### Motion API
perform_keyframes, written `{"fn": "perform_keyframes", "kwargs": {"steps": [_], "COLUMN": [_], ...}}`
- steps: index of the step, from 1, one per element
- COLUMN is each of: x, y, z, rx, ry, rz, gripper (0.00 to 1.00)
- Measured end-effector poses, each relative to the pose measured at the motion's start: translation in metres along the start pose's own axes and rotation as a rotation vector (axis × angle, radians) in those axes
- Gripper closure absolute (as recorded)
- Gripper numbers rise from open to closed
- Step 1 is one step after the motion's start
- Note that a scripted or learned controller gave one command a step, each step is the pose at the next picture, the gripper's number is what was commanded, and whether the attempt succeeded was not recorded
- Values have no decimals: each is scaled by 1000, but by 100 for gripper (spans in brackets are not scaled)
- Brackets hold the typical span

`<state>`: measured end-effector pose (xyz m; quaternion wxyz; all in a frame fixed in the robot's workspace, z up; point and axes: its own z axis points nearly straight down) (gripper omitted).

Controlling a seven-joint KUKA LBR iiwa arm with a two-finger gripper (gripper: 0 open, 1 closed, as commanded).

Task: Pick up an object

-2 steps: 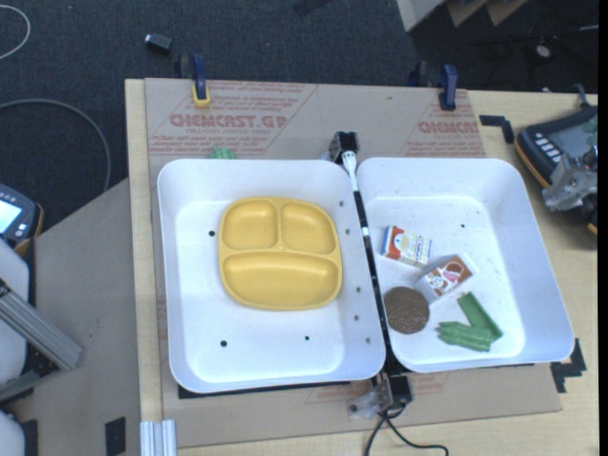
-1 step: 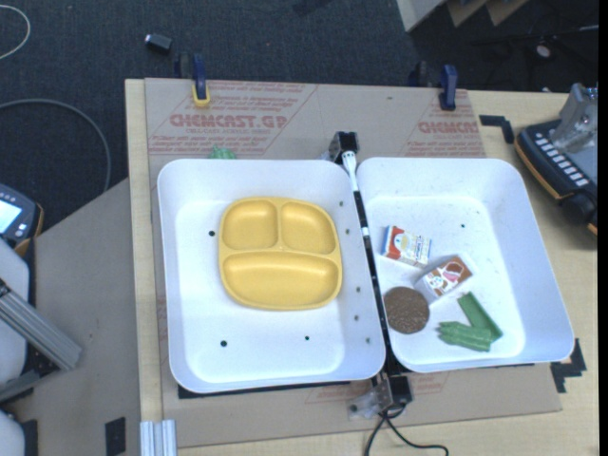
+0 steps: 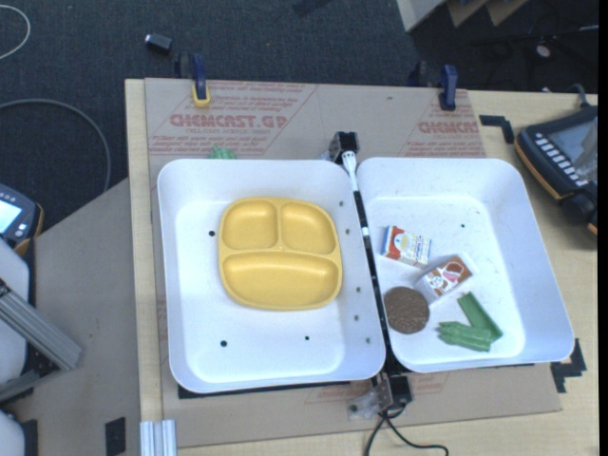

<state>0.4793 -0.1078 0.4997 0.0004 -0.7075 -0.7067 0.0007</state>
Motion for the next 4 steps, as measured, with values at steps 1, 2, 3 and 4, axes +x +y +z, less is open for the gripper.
{"fn": "perform_keyframes", "kwargs": {"steps": [1,2,3,4], "x": [55,80,134,183], "y": [0,0,0,0], "z": [-36,80,42,60], "rx": [-7,6,-5,0], "ry": [0,1,1,0], "rz": [-3,-3,-4,-1], "gripper": [100,100,100,100]}}
